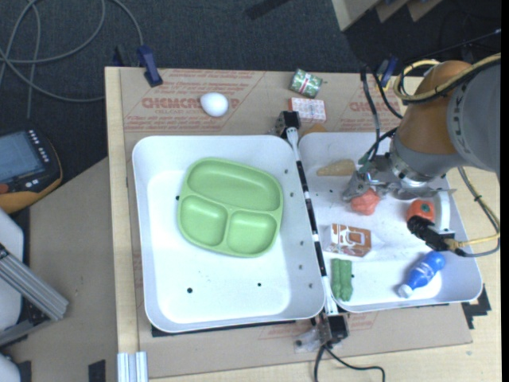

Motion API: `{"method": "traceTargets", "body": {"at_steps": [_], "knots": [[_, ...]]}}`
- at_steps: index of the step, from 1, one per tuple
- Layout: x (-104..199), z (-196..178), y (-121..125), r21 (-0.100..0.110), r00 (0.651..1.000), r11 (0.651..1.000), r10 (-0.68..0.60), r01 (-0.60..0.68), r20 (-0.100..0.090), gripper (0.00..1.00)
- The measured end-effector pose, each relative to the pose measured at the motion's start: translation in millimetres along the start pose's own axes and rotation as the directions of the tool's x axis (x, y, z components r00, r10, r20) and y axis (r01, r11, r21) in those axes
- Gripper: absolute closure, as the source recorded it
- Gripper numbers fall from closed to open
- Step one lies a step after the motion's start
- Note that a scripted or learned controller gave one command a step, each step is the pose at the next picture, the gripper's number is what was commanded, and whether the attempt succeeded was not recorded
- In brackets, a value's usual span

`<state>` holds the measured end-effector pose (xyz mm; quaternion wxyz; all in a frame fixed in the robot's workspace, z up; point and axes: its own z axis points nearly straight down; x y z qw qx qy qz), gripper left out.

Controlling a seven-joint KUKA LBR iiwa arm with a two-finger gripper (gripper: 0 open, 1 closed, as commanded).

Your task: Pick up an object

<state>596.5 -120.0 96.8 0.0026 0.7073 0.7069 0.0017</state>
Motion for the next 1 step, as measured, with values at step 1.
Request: {"method": "traceTargets", "body": {"at_steps": [1], "knots": [[83.9,-92.0,13.9,0.004,1.0,1.0,-0.003,0.003,-0.002,1.0]]}}
